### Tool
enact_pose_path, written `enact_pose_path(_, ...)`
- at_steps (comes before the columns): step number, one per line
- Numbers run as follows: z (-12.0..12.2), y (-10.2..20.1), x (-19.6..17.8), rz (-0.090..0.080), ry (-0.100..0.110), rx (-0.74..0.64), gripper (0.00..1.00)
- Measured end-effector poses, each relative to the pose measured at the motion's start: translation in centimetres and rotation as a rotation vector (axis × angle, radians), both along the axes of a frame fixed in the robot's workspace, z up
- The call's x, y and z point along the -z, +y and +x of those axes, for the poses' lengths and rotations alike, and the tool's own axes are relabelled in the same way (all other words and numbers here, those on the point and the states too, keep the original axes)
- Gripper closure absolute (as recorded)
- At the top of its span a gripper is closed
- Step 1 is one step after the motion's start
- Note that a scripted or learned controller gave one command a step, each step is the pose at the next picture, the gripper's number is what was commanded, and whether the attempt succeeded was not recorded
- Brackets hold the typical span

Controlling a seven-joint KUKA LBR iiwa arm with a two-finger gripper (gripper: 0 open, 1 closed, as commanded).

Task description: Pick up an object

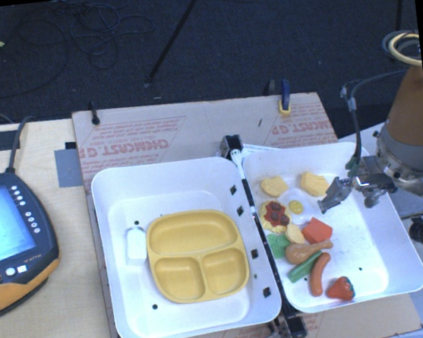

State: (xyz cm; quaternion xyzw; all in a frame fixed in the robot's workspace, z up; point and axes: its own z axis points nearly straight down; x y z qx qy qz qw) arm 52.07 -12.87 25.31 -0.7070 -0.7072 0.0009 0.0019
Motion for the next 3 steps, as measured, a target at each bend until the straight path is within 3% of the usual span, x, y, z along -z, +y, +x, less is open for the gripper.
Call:
enact_pose_path(1, -1.9, 2.6, -20.5, -0.003, -0.019, -0.003, 0.0)
enact_pose_path(2, -0.6, 20.2, -17.2, 0.001, 0.002, -0.017, 0.0)
enact_pose_path(3, -0.6, 19.3, -18.2, -0.003, 0.003, -0.004, 1.0)
